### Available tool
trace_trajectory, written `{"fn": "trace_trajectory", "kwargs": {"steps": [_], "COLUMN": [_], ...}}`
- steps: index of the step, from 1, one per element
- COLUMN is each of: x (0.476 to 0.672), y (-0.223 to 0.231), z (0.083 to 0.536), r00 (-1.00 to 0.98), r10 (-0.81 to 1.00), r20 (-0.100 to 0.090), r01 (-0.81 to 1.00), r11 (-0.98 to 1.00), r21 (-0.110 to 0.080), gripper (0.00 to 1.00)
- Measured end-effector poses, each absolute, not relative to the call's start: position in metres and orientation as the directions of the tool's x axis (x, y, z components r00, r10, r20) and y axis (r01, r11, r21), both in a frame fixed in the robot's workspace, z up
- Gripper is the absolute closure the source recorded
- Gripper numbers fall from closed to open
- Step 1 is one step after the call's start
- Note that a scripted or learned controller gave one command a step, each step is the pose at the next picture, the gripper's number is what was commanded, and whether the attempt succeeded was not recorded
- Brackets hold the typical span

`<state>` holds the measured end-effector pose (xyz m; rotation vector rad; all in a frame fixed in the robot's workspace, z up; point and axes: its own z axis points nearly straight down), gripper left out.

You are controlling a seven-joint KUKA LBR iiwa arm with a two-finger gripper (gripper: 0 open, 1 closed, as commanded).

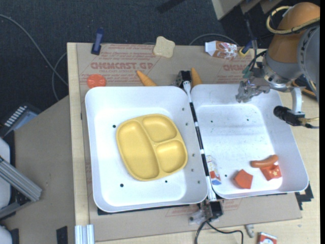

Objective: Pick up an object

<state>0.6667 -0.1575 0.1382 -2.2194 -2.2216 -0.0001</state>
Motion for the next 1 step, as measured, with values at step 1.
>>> {"fn": "trace_trajectory", "kwargs": {"steps": [1], "x": [0.6664], "y": [-0.1381], "z": [0.1216], "r00": [-0.001], "r10": [1.0], "r20": [0.001], "r01": [1.0], "r11": [0.001], "r21": [-0.002], "gripper": [1.0]}}
